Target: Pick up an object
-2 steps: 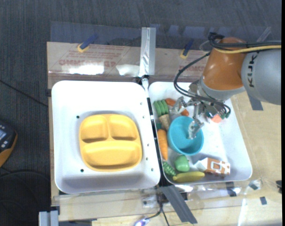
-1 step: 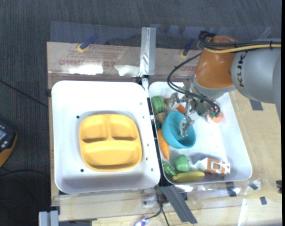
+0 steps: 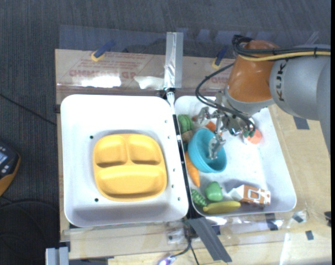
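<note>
The blue bowl lies in the right bin, toward its 9 o'clock side, tipped so its opening faces 3 o'clock; the hand reaches down into it, one metal finger showing against the bowl's inner wall, though whether the hand is wide, narrow or gripping the rim I cannot tell; the grey arm with its orange band comes in from 2 o'clock, black cables looping beside it.

Around the bowl: a green piece at its 11 o'clock, against the bin's left wall; an orange carrot-like piece at its 7 o'clock, just beside the bowl; a green round item at 6 o'clock; below that a yellow banana-shaped item along the bin's near wall; an orange and white toy at 5 o'clock; a reddish item at 3 o'clock, partly hidden by the wrist.

The left bin holds a yellow divided tray, lying flat near its middle; both bins sit side by side on the worktop, touching along their shared edge.
</note>
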